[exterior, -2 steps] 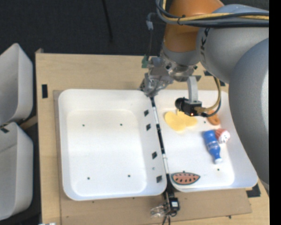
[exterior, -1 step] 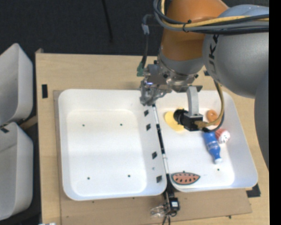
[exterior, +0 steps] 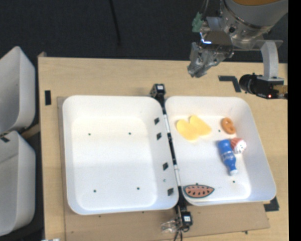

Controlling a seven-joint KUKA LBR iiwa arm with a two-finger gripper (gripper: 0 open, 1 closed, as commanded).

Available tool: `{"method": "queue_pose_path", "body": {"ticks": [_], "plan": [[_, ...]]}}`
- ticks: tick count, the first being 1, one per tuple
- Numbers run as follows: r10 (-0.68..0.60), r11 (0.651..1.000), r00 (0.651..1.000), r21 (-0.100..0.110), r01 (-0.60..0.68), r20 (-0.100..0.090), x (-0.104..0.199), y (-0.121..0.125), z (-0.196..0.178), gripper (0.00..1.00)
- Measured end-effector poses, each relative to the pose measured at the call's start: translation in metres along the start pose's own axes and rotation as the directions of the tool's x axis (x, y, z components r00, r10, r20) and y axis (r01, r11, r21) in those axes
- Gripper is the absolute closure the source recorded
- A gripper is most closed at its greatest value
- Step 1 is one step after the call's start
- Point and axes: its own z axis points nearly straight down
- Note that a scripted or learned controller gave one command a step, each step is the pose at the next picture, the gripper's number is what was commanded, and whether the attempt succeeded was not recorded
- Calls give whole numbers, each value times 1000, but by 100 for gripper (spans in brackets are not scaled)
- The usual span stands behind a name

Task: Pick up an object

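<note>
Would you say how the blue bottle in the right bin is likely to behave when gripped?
The blue bottle lies on its side, so a nudge would probably roll it. It looks small and likely light. Its rounded body may slip between fingers.

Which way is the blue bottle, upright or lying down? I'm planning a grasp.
Lying down. The blue bottle lies on its side on the floor of the right bin, its cap end pointing toward the near edge.
</note>
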Motion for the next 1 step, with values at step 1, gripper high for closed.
{"method": "queue_pose_path", "body": {"ticks": [1], "plan": [[-6,999,1000,32,6,3,27,-14,115,100]]}}
